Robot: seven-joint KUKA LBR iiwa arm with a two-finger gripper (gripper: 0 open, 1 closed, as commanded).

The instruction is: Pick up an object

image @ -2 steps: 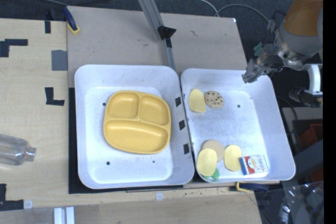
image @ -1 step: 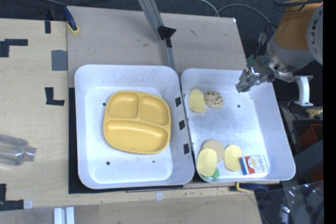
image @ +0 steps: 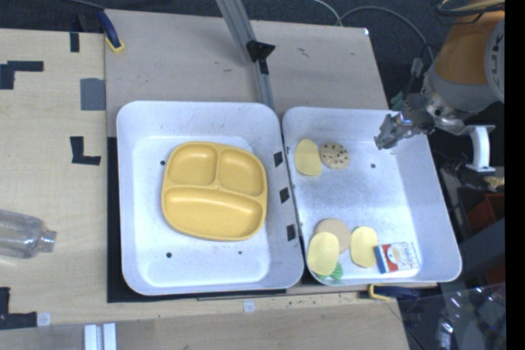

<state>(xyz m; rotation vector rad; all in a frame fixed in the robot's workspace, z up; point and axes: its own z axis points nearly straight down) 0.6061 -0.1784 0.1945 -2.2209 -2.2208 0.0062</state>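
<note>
my gripper [image: 392, 131]: over right bin's [image: 426, 176] far edge, can't tell its state | cookie [image: 333, 154]: round, tan, dark specks

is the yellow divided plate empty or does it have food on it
Empty. The yellow divided plate in the left bin shows three bare compartments; the food pieces lie in the right bin.

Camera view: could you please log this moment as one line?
gripper above right bin's far right edge, nothing between fingers | cookie beside yellow chip | yellow tray in left bin
</note>
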